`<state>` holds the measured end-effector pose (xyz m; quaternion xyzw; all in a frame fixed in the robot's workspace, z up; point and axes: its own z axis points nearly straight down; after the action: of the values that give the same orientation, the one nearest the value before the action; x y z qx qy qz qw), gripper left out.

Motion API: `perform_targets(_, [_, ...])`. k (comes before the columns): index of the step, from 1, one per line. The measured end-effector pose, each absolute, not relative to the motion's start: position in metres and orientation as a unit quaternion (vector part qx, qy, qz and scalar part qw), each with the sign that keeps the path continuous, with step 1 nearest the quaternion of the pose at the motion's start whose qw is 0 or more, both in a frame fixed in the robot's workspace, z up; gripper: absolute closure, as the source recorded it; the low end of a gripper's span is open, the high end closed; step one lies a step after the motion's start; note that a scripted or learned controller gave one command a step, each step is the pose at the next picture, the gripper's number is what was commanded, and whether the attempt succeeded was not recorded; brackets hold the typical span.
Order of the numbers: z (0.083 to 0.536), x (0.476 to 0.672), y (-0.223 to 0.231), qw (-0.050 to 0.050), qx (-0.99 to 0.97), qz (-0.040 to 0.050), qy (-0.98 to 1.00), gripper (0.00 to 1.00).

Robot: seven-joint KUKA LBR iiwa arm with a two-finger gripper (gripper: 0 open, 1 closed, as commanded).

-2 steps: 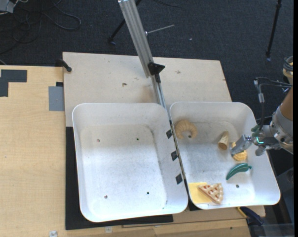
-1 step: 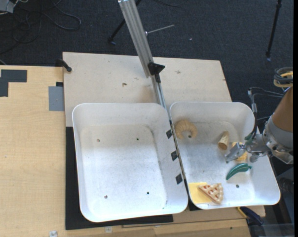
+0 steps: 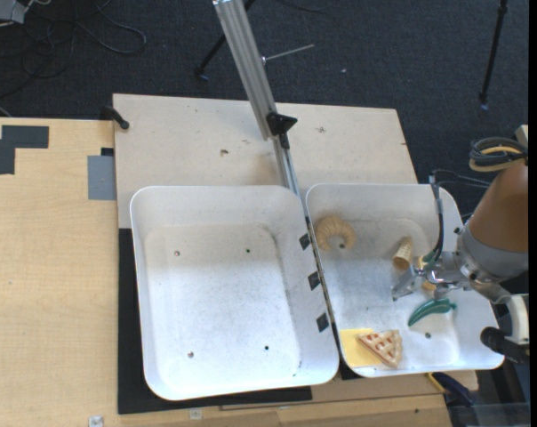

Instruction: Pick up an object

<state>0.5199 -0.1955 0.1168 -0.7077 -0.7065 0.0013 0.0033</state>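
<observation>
The right bin holds a tan croissant-shaped piece at its back left. A small beige cone lies near the middle, a green curved object toward the right, and a waffle-patterned wedge on a yellow slice at the front. My gripper hangs low over the right bin, just in front of the cone and up-left of the green object. I see nothing held in it. The arm's orange band stands over the bin's right rim.
The left bin lies beside the right one, with black clips along the shared rim. A slanted aluminium bar rises behind the bins. Cables lie on the dark floor at the far right.
</observation>
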Motion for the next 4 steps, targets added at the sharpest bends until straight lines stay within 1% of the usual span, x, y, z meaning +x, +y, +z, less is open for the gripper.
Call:
perform_targets(1, [0.092, 0.521, -0.195, 0.001, -0.708, 0.0002, -0.706, 0.0])
perform_targets(2, [0.102, 0.52, -0.196, 0.001, -0.71, 0.0, -0.704, 1.0])
perform_targets(3, [0.165, 0.521, -0.195, -0.001, -0.707, -0.0008, -0.708, 1.0])
perform_targets(4, [0.228, 0.521, -0.198, -0.002, -0.707, -0.0009, -0.708, 1.0])
